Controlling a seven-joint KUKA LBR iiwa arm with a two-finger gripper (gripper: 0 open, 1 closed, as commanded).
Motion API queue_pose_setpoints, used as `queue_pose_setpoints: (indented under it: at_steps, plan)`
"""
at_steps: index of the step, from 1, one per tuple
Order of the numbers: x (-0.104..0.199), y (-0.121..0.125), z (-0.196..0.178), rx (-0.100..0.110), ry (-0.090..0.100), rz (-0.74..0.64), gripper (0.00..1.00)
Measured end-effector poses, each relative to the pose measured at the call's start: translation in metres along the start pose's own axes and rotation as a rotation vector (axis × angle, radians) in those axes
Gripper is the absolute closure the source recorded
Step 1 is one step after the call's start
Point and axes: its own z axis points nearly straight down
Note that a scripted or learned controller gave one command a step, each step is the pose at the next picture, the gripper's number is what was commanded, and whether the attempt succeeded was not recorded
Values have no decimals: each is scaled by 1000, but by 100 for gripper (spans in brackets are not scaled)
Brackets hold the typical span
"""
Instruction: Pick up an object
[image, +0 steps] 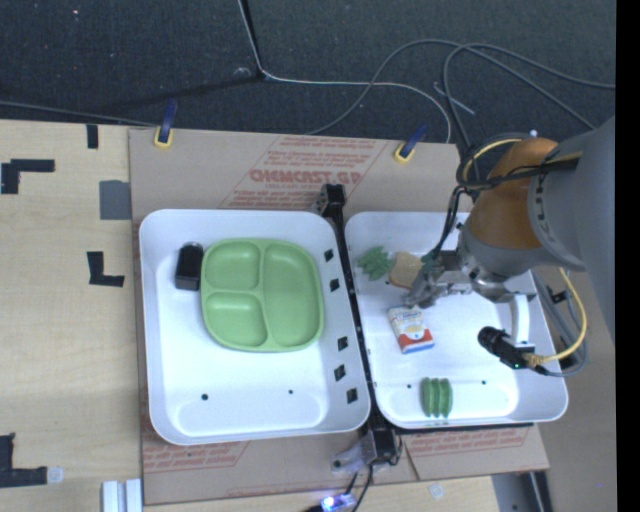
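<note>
I saw two white bins side by side on the desk (60, 300), sitting on a cardboard sheet (290, 170). Left bin (160, 400) held a green divided plate (263, 294) near its middle and a small black block (188, 266) touching or just beside the plate's left edge. Right bin (540, 400) held four things: a green leafy piece (375, 262) near the upper left, a tan chunk (405, 268) just right of it, a small white and red carton (410, 329) lying flat near the middle, and a green ridged piece (436, 397) near the front wall, well apart from the rest.

The arm (510, 215) came in from the right over the right bin, orange band showing above the wrist. The hand (428, 285) sat low, just right of the tan chunk and just above the carton. I could not tell how its jaws stood; they were too small and blurred. I could not see anything held. Cables (560, 340) looped off the wrist on the right side. Nothing looked lifted; every piece lay on the bin floor.
</note>
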Motion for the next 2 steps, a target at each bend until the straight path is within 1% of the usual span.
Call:
queue_pose_setpoints:
  at_steps: [1,2]
  plan:
    - [-7,2,-60,8,-6,2,100]
    - [-7,4,-107,9,-5,1,100]
